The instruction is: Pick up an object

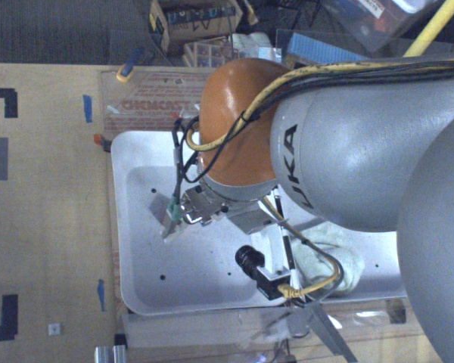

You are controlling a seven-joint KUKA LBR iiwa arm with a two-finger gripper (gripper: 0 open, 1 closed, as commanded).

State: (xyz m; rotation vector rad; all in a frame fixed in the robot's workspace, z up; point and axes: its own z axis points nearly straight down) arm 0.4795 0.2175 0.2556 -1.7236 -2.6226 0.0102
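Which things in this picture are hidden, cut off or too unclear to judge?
- Gripper, camera view: its tip is small and blurred, and any object at it cannot be made out.
- White bin, camera view: the arm covers its right part.
- Pale cloth-like item, camera view: partly under the arm; what it is stays unclear.
- Second bin: hidden behind the arm.

Only thing I can spot is a crumpled pale cloth (329,259), lying in the white bin (136,225) and half hidden under the arm.
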